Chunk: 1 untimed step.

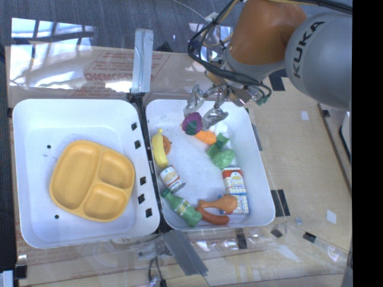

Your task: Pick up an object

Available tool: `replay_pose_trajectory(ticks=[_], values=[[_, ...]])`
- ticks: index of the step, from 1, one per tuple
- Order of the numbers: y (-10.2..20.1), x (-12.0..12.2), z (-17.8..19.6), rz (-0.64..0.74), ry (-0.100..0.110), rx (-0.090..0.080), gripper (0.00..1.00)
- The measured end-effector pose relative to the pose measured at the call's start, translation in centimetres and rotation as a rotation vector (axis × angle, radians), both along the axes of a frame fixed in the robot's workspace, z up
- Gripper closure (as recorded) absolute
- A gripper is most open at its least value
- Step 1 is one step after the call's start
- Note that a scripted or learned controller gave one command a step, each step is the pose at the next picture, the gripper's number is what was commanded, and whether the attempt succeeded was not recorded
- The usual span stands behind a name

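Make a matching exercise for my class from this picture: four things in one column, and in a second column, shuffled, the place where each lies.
Things
1. yellow divided plate
2. purple toy
3. banana
4. green bottle

Places
A. against the right bin's left wall, near its upper part
B. in the left bin, alone
C. near the right bin's lower left corner
D. at the top of the right bin, just below the gripper

Pairs: 1-B, 2-D, 3-A, 4-C
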<state>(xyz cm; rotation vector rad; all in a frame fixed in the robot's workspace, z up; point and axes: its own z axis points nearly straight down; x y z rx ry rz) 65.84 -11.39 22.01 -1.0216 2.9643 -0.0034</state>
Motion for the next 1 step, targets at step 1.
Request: replay_pose_trajectory(ticks=[1], values=[[-3.59,-4.15,-3.01,0.388,0.008,0.000,1.00]])
